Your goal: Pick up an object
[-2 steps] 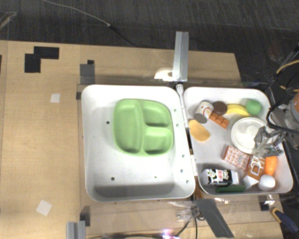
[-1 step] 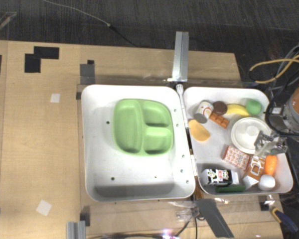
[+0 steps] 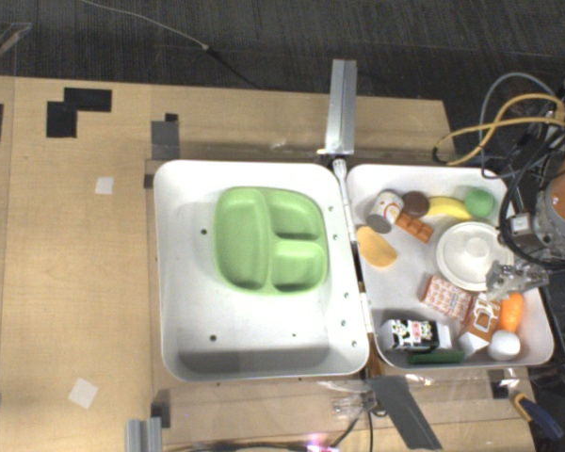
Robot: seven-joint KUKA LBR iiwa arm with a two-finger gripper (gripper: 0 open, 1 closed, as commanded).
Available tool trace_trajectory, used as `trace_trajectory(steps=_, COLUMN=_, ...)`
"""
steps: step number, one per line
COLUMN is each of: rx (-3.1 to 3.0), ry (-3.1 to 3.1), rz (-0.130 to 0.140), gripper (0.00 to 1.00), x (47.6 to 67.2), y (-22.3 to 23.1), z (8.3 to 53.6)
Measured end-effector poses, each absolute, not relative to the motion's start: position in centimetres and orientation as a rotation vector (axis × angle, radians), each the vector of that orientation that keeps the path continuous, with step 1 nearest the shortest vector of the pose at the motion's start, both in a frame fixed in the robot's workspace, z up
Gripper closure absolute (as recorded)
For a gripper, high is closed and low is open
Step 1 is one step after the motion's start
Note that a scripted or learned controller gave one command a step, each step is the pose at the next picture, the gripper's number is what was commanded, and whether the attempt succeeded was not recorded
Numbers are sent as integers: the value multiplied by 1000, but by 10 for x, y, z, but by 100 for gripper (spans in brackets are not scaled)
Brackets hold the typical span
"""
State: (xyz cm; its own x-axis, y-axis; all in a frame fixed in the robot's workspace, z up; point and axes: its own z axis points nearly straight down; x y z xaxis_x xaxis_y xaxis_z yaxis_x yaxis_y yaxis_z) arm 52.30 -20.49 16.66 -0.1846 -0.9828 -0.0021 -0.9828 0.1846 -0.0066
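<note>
On the worktop two white bins are set side by side: the left bin is occupied by a green divided tray, and the right bin is crowded with small things, among them a white bowl near the middle, a banana and a green ball toward twelve o'clock, and a milk carton toward six. The gripper is seen low at the bin's three-o'clock side, and whether it is spread or pressed together cannot be told. The orange carrot, judged the likeliest pick, lies just beside it at six o'clock, long axis running roughly twelve to six, with a white egg beyond.
</note>
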Motion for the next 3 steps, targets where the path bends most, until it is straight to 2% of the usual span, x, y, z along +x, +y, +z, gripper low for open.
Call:
trace_trajectory(steps=1, rx=-2015, ry=2400, rz=-9, gripper=100, x=564, y=-191, z=214)
trace_trajectory(steps=2, rx=-2363, ry=2065, rz=-1, gripper=100, x=527, y=-199, z=171)
trace_trajectory(steps=3, rx=-2716, ry=1575, rz=0, gripper=100, x=502, y=-197, z=175)
